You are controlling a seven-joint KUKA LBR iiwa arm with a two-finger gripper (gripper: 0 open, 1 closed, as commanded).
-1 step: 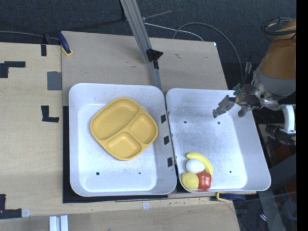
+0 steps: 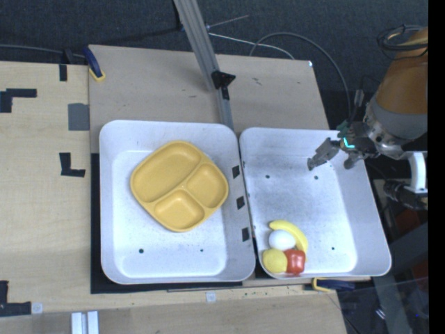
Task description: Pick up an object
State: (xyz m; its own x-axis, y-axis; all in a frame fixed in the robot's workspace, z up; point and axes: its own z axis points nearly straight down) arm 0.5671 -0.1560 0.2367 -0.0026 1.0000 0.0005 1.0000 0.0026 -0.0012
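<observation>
Over the right bin's (image 2: 348, 207) far right edge, the gripper (image 2: 336, 154) hangs with its two fingers spread apart, pinching nothing and touching nothing. Nothing is picked up yet: a banana (image 2: 292, 231), white ball (image 2: 281, 240), lemon (image 2: 274, 261) and red piece (image 2: 296, 261) sit clustered at that bin's near-left corner, well apart from the gripper.

Most of the right bin's (image 2: 306, 207) floor lies open, with the only clutter a tight cluster at its near-left corner: a banana (image 2: 292, 231), a white ball (image 2: 281, 240), a yellow fruit (image 2: 274, 260) and a red piece (image 2: 295, 261), all touching. The left bin (image 2: 118, 256) is largely taken up by a yellow divided plate (image 2: 179, 185), leaving a bare strip along its near edge. A grey pole (image 2: 201, 40) slants across the counter (image 2: 278, 96) behind the bins.
</observation>
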